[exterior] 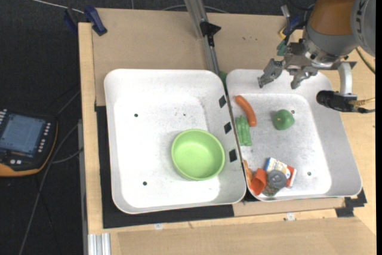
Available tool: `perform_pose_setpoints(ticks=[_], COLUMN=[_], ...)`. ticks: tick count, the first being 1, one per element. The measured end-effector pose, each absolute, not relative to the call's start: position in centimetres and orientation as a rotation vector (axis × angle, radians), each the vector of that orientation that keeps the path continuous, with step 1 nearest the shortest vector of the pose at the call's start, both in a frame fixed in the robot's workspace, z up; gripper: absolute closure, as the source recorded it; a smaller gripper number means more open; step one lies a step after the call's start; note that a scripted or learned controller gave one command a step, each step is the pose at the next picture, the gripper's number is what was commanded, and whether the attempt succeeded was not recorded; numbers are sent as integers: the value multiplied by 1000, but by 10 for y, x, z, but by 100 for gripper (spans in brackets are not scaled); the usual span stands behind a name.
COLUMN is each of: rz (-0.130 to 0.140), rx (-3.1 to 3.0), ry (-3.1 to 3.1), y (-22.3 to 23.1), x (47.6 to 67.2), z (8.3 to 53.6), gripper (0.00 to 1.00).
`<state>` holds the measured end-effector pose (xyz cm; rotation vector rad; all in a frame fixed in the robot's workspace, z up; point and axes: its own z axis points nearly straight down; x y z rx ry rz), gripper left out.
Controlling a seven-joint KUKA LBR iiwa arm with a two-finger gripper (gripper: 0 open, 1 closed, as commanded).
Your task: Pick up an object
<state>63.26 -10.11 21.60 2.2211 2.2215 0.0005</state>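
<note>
Several small things lay in the right bin [334,146]: an orange carrot-like piece [246,110] and a green ridged piece [242,131] close against the left wall, a round green pepper-like toy [283,119] alone near the middle, and a jumble at the near edge. The gripper [287,71] hung over the far rim of that bin with its fingers spread apart and nothing between them. The pepper looked the likeliest pick: probably light hollow plastic, stiff enough to take a squeeze, but smooth and rounded, so it could squirt out of a glancing pinch. A hold across its widest middle seemed safest. The left bin [119,92] held a green bowl [197,154]
</note>
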Motion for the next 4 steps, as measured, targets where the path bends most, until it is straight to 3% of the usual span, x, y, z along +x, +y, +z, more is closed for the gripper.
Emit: perform_pose_setpoints(ticks=[2,3,4], rz=[-4,-1,3], rx=[2224,2222,2220], ry=[2224,2223,2221], y=[-104,-104,-104], x=[627,627,628], z=[115,95,107], gripper=[0,0,100])
